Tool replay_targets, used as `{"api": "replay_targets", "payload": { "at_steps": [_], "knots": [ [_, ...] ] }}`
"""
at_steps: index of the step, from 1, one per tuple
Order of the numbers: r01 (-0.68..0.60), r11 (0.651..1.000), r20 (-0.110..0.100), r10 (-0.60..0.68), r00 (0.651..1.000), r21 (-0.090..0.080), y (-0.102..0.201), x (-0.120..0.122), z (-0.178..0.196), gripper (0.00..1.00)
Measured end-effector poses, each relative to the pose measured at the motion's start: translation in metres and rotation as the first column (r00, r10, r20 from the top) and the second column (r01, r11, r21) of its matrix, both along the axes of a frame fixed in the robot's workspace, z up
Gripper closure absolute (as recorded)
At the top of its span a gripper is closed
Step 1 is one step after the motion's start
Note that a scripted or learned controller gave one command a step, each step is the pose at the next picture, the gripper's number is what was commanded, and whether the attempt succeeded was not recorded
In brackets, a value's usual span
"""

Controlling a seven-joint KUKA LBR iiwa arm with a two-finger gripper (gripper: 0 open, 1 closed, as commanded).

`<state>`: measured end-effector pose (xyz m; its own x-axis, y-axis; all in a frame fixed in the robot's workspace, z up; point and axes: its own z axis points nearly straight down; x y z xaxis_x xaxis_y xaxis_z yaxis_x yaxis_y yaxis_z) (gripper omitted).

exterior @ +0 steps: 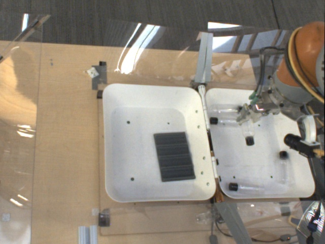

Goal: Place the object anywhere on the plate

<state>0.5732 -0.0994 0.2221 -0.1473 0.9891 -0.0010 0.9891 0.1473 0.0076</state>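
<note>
Over the right bin (304, 187), the fingers (252, 110) hang (open or closed, I cannot tell); left of them lies a dark ridged plate (174, 156).

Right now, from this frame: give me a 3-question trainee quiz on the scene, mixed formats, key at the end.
1. True or false: the dark ribbed plate lies in the left bin.
2. Multiple choice: where is the gripper? A) over the plate B) over the upper part of the right bin C) outside both bins, at the bench's left edge
3. Fill in: the clear tubes with dark caps lie in the ____ bin.

Key: 1 true. 2 B. 3 right.
</note>
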Motion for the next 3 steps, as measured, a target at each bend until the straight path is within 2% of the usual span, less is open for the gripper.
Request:
{"api": "replay_targets", "payload": {
  "at_steps": [1, 2, 3],
  "knots": [
    [0.301, 0.954, -0.004, -0.301, 0.954, 0.002, 0.088, -0.004, -0.037, 1.0],
    [0.16, 0.987, -0.005, -0.16, 0.987, 0.002, 0.168, -0.045, -0.038, 1.0],
    [0.375, 0.927, -0.008, -0.375, 0.927, 0.002, 0.245, -0.086, -0.043, 1.0]
  ]
}}
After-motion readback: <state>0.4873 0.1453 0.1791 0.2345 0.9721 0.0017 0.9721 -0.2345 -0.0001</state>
